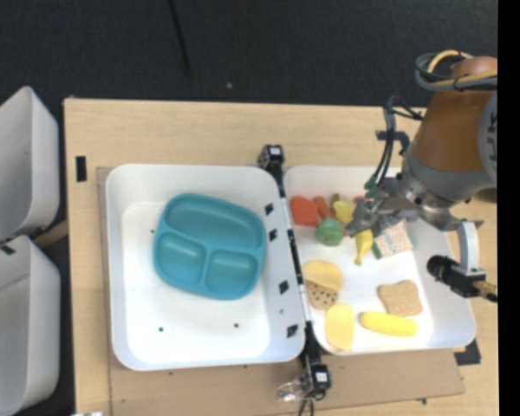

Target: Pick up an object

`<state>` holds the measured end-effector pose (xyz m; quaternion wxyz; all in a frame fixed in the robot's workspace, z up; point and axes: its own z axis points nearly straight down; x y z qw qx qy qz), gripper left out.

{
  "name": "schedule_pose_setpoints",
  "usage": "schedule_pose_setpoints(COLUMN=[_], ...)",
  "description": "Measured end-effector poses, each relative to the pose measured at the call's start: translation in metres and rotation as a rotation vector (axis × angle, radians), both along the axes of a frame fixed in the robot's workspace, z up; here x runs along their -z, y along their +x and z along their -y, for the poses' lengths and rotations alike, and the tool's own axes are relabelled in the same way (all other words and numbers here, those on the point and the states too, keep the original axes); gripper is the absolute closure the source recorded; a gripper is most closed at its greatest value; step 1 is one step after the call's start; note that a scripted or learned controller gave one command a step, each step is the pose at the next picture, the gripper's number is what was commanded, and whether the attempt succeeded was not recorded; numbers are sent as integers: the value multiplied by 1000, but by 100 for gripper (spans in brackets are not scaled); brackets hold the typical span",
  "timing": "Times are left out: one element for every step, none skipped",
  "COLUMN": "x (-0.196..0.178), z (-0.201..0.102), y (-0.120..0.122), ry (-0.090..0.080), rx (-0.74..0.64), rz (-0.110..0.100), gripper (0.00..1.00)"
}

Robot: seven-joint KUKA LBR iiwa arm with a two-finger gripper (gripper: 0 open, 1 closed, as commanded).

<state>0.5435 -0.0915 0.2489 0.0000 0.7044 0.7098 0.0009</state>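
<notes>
The right bin (442, 328) holds several toy foods: a red piece (305, 210), a green ball (330, 230), a yellow banana-like piece (363, 247), a checked packet (393, 239), a cookie-topped yellow piece (321, 283), a pale yellow piece (339, 327), a brown bread slice (400, 298) and a yellow banana (388, 323). My gripper (370, 217) hangs low over the bin's upper middle, just above the yellow piece and beside the green ball. Nothing visible sits between its fingers.
The left bin (130, 319) bears a teal divided plate (210, 245). Small black clips run along the seam between the bins (288, 258). White blocks (13, 180) stand off the bench at the left. The arm's orange-banded wrist (455, 137) looms over the right bin's far right.
</notes>
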Motion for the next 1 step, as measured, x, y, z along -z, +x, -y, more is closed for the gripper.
schedule_pose_setpoints(x=[12], z=[-43], y=[18], ry=[-1], rx=[2], rz=[0], gripper=[100])
